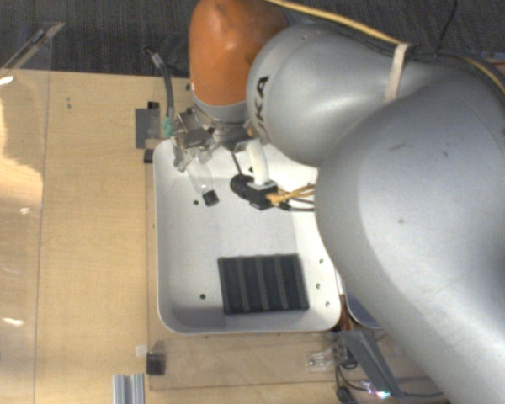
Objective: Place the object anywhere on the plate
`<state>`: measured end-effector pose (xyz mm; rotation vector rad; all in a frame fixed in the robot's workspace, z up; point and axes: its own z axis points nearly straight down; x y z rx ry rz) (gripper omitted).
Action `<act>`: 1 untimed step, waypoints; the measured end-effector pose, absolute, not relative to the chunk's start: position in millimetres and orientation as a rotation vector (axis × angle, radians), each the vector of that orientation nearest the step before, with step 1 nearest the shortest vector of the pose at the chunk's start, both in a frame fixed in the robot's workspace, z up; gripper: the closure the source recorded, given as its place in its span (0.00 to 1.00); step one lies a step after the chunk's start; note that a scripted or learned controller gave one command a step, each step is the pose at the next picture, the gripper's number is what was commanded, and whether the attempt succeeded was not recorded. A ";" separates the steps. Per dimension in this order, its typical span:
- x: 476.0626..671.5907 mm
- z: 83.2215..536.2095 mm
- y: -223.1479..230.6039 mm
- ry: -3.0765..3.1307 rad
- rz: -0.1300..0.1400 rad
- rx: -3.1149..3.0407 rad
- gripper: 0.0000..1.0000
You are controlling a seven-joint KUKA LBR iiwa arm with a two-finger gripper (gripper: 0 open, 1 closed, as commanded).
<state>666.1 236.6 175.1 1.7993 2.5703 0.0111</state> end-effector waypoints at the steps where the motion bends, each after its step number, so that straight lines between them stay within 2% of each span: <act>1: 669.8 96.5 213.4 2.730 0.010 1.546 1.00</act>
